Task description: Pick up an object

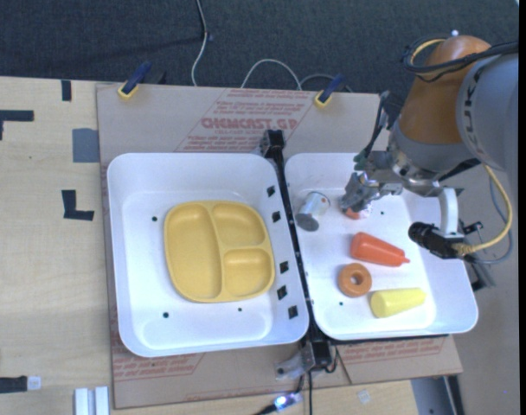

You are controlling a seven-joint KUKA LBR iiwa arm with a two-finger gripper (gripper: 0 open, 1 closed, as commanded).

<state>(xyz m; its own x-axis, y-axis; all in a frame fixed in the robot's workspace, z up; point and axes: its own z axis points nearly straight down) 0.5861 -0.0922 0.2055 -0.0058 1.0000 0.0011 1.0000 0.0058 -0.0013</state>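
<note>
Yellow divided tray [218, 251] in left bin [125, 180], cardboard sheet [237, 119], clamps [135, 79]

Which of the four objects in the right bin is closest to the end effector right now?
The orange carrot-shaped piece, just below the end effector. The silver cup, orange ring and yellow cylinder lie farther off.

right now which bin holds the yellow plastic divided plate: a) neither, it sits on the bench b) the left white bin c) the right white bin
b: the yellow divided plate lies flat inside the left white bin, while the right white bin holds the orange carrot-shaped toy, orange ring and yellow cylinder.
</note>
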